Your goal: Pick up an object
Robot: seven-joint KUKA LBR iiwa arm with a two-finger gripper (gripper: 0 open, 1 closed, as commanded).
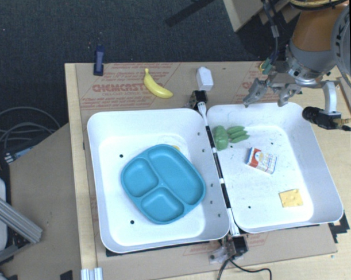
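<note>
My gripper (273,95): I hang over the far edge of the right bin, near its back rim, with my grey wrist and orange band rising up to the right behind me.
My fingers: spread apart, with bare air between the tips; I clamp nothing.
Right bin (316,218): white and shallow, lying below me and stretching toward the near side of the bench.
Green object (228,136): a soft-looking green thing in the right bin's far left corner, just beside the divide between the two bins; it lies below me and to my left, apart from my tips.
Small box (261,160): red and white, lying tilted near the middle of the right bin, well apart from me.
Yellow piece (290,198): a flat, cheese-like square toward the near right part of the right bin, the farthest of the three from me.
Left bin (104,145): white, touching the right bin along its side.
Blue tray (161,183): a three-compartment plate lying flat in the left bin, turned at an angle.
Banana (156,85): yellow, on the cardboard beyond the left bin, outside both bins.
White block (205,78): on the cardboard, beyond where the two bins meet.
</note>
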